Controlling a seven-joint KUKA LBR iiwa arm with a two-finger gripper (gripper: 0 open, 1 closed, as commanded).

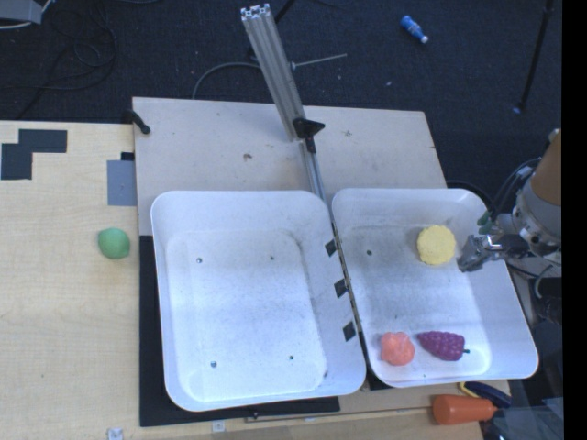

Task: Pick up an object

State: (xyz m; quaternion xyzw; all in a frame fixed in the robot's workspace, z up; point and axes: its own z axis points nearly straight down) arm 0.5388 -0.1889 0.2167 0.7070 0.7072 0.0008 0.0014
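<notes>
The right bin [500, 291] holds three things. A yellow round fruit [436, 245] lies near its upper right. A small orange-pink fruit [397, 348] and a purple bunch of grapes [442, 345] lie side by side near its front edge. My gripper [477, 253] hangs at the bin's right rim, just right of the yellow fruit, pointing toward it. Nothing shows between its fingers.
The left bin [170, 246] sits beside the right one, with a row of black clips along the divide. A green ball [114, 243] rests on the wooden bench at left. An orange object [461, 409] lies below the right bin. A metal rail [280, 71] slants from the top.
</notes>
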